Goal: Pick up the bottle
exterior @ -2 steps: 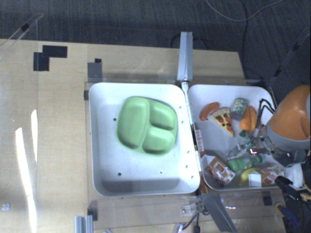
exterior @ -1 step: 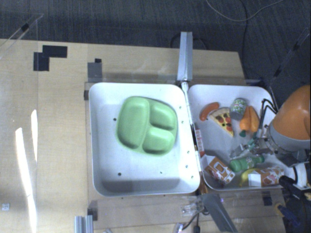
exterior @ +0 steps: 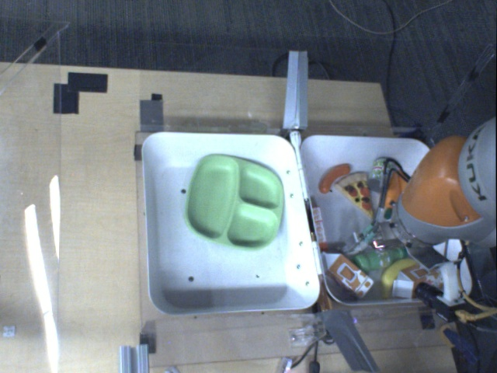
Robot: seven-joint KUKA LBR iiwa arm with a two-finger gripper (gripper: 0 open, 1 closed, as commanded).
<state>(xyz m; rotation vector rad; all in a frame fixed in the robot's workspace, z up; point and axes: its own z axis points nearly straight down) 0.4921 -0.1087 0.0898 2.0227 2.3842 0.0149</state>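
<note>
Jaws low in the right bin (exterior: 335, 152): whether they are released or clenched cannot be told.

The gripper (exterior: 373, 238) reaches down among clutter at the near end of that bin, over the bottle (exterior: 382, 259), a green one lying on its side beside a yellow banana (exterior: 400, 270); its label is too small to read. An orange-and-white carton (exterior: 349, 277) lies just left, print illegible. A pizza slice (exterior: 356, 190) and a sausage (exterior: 335, 176) lie farther back. The left bin (exterior: 163, 286) holds a green divided tray (exterior: 234, 200).
</note>
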